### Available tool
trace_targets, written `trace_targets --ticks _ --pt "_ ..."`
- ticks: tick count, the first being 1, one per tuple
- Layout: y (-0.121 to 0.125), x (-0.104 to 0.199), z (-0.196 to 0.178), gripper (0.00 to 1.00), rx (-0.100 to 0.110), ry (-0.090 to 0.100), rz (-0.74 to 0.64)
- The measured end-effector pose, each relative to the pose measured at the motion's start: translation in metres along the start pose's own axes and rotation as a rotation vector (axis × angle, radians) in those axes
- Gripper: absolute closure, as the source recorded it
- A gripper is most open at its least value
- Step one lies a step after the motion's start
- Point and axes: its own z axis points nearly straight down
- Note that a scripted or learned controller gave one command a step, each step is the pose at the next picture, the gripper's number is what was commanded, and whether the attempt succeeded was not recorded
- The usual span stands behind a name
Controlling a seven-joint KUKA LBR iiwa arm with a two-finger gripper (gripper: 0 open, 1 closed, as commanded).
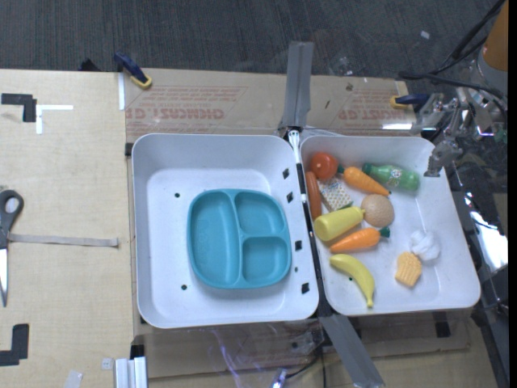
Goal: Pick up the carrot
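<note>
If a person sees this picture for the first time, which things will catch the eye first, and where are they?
The blue divided plate stands out first, lying alone in the middle of the left bin. Next comes the crowd of toy food in the right bin: two carrots, a tomato, a banana and a green bottle. The end effector hangs over that bin's upper right corner.

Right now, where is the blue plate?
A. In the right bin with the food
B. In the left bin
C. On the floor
B. The blue plate lies by itself in the left bin, while the carrots, banana and other food fill the right bin.
</note>
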Motion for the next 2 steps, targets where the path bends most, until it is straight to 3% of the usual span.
trace_targets --ticks 1,2 --pt "0.041 -0.004 0.125 0.0 -0.001 -0.001 0.07" --pt "0.08 0.002 0.149 0.0 -0.001 0.0 0.134"
